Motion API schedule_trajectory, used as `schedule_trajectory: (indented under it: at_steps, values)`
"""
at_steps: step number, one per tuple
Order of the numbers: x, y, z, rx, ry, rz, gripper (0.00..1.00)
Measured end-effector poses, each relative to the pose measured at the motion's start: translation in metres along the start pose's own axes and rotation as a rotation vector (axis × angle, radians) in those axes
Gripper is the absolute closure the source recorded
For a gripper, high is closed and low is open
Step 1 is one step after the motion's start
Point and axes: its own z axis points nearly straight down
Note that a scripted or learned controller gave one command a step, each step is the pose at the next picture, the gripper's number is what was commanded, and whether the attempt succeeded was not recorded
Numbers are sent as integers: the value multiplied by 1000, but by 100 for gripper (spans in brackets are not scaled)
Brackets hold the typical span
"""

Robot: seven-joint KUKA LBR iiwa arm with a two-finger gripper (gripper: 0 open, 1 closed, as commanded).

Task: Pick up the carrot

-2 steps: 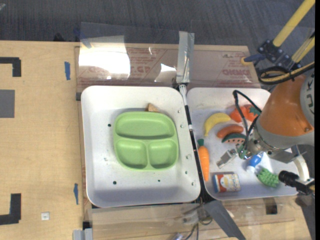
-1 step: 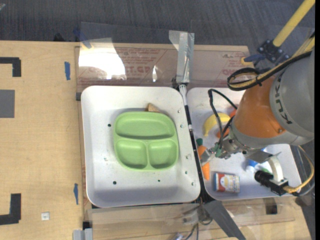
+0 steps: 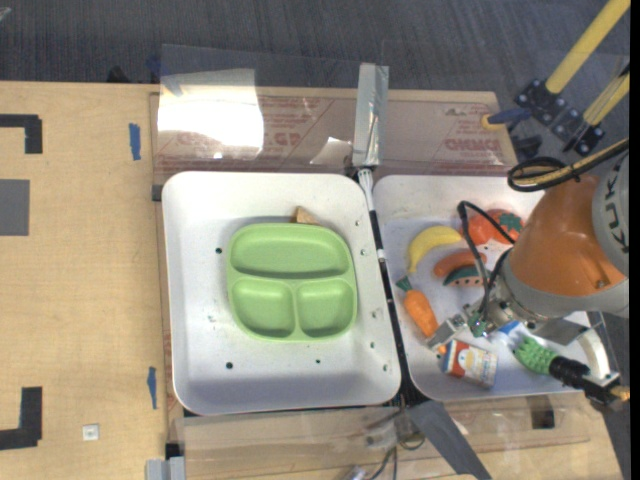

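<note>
The carrot (image 3: 420, 311), small and orange with a green top, lies in the right bin (image 3: 395, 203) near its left wall, pointing down and to the right. My gripper (image 3: 452, 330) hangs low just to the right of the carrot's lower end, close to it. The view does not show the carrot inside the gripper. The arm's orange band (image 3: 562, 243) rises behind it and hides part of the bin.
In the right bin lie a banana (image 3: 437, 242), a watermelon slice (image 3: 462, 267), an orange-red item (image 3: 492, 226), a small can (image 3: 470, 361) and a green item (image 3: 535, 353). The left bin (image 3: 185, 268) holds a green divided plate (image 3: 292, 280) with a tan piece (image 3: 303, 215) behind it.
</note>
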Motion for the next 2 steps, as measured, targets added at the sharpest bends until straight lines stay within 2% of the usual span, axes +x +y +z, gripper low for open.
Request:
schedule_trajectory:
  at_steps: [1,2]
  values:
    - [0,2,-11,-6,-3,0,100]
    - [40,17,-95,7,4,164,100]
